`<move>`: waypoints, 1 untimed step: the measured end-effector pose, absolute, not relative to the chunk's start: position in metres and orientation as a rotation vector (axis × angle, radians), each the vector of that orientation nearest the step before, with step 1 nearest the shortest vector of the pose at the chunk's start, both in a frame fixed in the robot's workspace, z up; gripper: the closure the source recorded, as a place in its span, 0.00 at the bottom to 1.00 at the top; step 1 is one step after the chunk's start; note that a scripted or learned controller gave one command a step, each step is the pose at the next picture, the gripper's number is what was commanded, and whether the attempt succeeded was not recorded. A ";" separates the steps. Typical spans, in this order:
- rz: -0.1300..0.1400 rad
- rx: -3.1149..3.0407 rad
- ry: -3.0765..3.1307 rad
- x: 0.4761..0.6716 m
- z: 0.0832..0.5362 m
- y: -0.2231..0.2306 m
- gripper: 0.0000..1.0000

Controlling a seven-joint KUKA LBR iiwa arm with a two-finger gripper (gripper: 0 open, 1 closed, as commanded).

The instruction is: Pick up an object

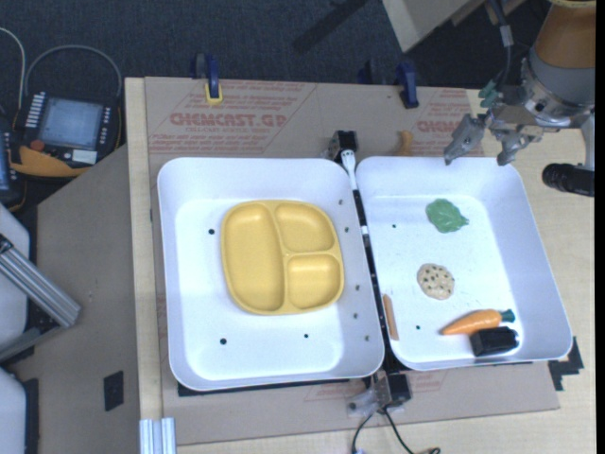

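In the right bin [529, 218] lie a green leafy piece [445, 216], a round cookie [435, 280], an orange carrot [476, 322] and a small black block [494, 341] beside the carrot. My gripper [484, 149] hangs above the bin's far rim, fingers spread apart and open, nothing between them. It is beyond and slightly right of the green piece. A yellow divided plate [282, 254] rests in the left bin [189, 282].
A thin brown stick [388, 316] lies along the right bin's left wall. Black clips [344, 144] sit where the bins meet. Clamps [214, 79] hold the cardboard at the back. A handheld controller [66, 126] rests off the bench at left.
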State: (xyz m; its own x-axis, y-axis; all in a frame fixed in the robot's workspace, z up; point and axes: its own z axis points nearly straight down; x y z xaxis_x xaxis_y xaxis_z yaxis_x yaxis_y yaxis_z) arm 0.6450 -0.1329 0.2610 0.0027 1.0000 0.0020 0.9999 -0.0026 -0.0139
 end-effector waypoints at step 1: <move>0.001 -2.221 -2.221 0.647 0.269 -0.133 0.00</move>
